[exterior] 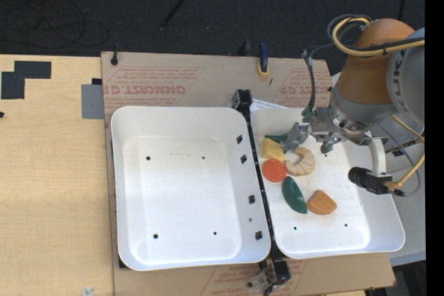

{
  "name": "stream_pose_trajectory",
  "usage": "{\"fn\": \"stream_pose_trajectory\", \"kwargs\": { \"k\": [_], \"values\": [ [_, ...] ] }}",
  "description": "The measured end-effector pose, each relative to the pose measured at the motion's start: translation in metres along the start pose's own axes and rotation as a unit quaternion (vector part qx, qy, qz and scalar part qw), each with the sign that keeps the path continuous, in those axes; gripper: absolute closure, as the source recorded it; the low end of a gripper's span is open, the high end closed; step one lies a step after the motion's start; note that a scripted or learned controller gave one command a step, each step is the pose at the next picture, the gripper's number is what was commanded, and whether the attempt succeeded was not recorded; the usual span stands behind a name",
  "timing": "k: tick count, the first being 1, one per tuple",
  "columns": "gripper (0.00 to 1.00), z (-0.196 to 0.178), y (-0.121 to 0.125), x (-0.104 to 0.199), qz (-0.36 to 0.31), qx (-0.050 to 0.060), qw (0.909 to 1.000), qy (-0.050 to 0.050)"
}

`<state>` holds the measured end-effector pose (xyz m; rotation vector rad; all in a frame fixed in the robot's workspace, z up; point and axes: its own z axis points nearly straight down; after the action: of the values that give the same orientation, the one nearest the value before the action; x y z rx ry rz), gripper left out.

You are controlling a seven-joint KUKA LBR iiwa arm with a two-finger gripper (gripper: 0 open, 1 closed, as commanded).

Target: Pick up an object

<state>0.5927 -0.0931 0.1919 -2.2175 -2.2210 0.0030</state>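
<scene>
In the right bin (361,236) lie several small objects: a yellow piece (271,148), a red-orange disc (274,170), a cream ring-shaped piece (300,162), a dark green pod (294,195) and a tan wedge (321,203). My gripper (312,138) hangs over the upper part of this bin, just above the cream piece, with its two fingers spread apart and nothing between them. A dark green bit (277,139) shows beside the left finger (298,136).
The left bin (128,149) sits next to the right one, split from it by a black clipped divider (251,170). Cardboard (173,83) lies under both bins. The arm's orange band (371,66) and cables (388,180) crowd the right bin's far right side.
</scene>
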Motion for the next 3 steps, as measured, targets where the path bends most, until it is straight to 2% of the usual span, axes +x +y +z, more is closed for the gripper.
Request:
{"fn": "stream_pose_trajectory", "kwargs": {
  "k": [1, 2, 3],
  "values": [
    [0.0, 0.108, 0.01, -0.032, 0.002, -0.001, 1.0, 0.0],
    [0.0, 0.103, 0.045, -0.026, 0.0, -0.002, 1.0, 0.0],
    [0.0, 0.102, 0.001, -0.065, 0.002, -0.002, 1.0, 0.0]
  ]
}}
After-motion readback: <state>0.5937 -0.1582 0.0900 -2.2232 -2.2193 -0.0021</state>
